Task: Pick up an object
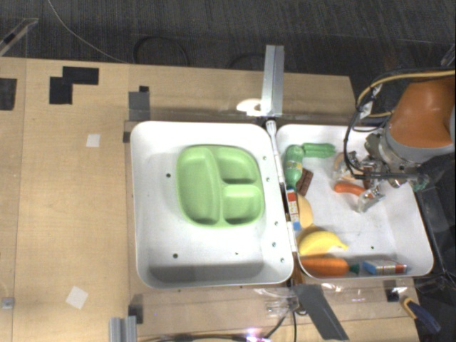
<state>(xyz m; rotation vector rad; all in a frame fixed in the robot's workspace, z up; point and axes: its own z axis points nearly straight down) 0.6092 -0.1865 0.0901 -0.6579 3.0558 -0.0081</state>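
Reaching in from the right, the arm hangs over the right bin, its gripper low beside a small orange piece at mid-bin. Whether the fingers are spread or clenched cannot be told; nothing is seen between them. The left bin bears a green divided tray. Judgement: the orange piece is the likeliest target, and a good grasp calls for centring over it, clear of the cables. Alternatives lie well apart along the left wall and near edge: green bottle, yellow banana, orange carrot. The arm's body hides the bin's far right corner; the smallest items are too blurred to identify.
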